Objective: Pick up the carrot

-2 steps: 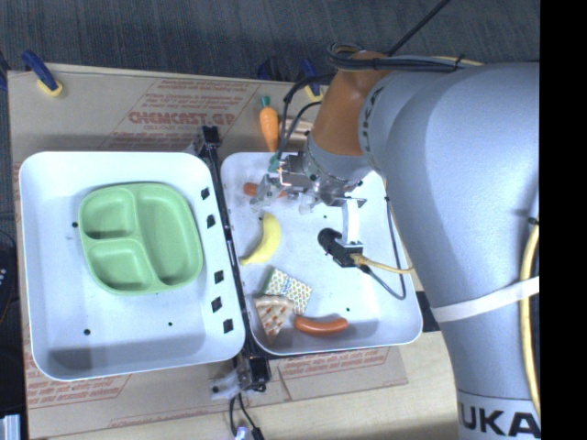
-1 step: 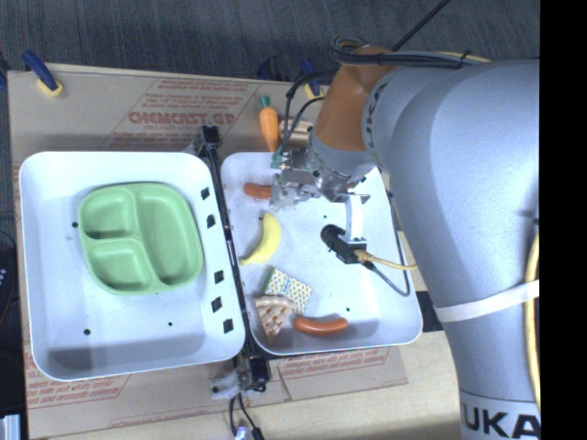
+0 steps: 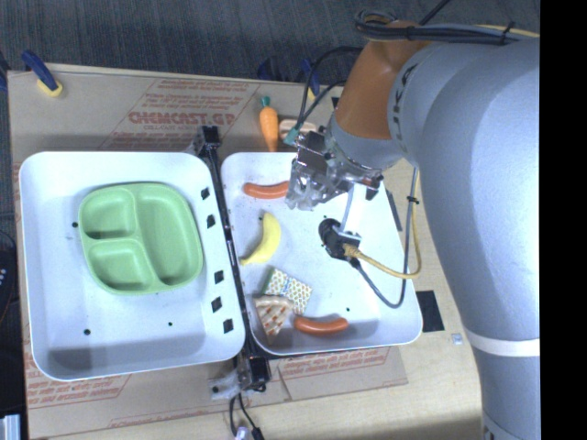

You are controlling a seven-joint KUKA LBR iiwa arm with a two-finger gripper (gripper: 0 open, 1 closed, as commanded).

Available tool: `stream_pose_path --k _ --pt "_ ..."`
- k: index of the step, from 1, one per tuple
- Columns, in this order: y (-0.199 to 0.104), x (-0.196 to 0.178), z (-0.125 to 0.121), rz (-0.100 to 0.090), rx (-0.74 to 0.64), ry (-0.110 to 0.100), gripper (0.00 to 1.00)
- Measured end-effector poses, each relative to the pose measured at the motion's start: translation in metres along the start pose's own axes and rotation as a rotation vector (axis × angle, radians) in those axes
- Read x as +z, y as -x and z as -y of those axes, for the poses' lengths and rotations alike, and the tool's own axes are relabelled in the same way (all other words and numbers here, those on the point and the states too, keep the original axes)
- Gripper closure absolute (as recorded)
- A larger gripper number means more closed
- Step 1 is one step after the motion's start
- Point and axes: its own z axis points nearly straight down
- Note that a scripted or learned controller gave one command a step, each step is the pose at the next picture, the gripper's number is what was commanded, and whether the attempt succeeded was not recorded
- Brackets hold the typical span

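The carrot (image 3: 268,126), orange with a green top, lies on the cardboard just behind the far rim of the right bin (image 3: 390,333), outside it. My gripper (image 3: 304,191) hangs over the far part of that bin, a short way to the right of and nearer than the carrot, beside the right end of an orange sausage (image 3: 265,190). Nothing shows between its tips.
The right bin also holds a banana (image 3: 263,242), a patterned packet (image 3: 290,289) over a cracker-like item (image 3: 271,314), and a second sausage (image 3: 321,324). A green divided plate (image 3: 139,236) sits in the left bin (image 3: 55,337). A yellow cable (image 3: 390,271) loops below the wrist.
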Motion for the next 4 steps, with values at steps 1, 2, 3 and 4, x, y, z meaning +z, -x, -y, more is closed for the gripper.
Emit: stream_pose_path --k 1,2,3,4 --pt "0.008 -0.080 0.066 -0.001 0.078 -0.001 1.00" --pt "0.049 -0.173 0.053 -0.001 0.160 0.001 1.00" --pt "-0.015 -0.046 0.076 0.000 0.065 -0.003 1.00" --pt "0.030 -0.067 0.006 0.000 0.395 0.000 1.00"
